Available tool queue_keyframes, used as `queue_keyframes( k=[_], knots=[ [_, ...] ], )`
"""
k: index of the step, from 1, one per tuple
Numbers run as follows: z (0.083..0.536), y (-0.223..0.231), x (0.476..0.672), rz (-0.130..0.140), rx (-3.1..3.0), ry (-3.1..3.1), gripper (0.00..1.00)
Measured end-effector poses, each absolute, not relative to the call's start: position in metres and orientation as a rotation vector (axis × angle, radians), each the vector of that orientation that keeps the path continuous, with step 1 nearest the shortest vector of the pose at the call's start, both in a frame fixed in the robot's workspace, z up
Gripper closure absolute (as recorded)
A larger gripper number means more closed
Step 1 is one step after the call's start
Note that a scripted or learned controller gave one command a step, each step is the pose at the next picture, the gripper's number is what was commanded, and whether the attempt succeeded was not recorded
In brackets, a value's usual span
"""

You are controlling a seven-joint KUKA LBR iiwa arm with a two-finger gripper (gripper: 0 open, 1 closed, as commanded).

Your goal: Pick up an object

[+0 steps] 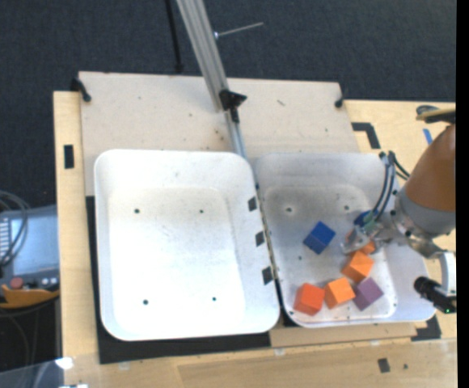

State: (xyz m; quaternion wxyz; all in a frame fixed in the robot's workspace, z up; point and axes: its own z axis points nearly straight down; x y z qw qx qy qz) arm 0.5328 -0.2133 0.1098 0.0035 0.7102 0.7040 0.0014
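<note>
Down in the right bin (299, 176), the gripper (362, 239) hangs low over the floor; whether it is wide, narrow or holding anything cannot be told. Just beside it, toward the bin's near wall, lies an orange block (359, 265), tilted. Left of the gripper, apart, sits a blue cube (319, 237), corner-on. Farther toward the near wall lie a purple block (368, 293), a second orange block (339, 292) and a red-orange block (309, 298). None shows a clear long axis.

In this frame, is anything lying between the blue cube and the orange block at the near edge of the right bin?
No. In the camera view, bare white bin floor separates the blue cube from the orange block.
</note>
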Motion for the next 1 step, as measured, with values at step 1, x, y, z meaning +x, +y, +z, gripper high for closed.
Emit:
queue_keyframes(
  k=[1],
  knots=[
    [0.1521,-0.2126,0.5337,0.002,2.217,2.220,1.00]
  ],
)
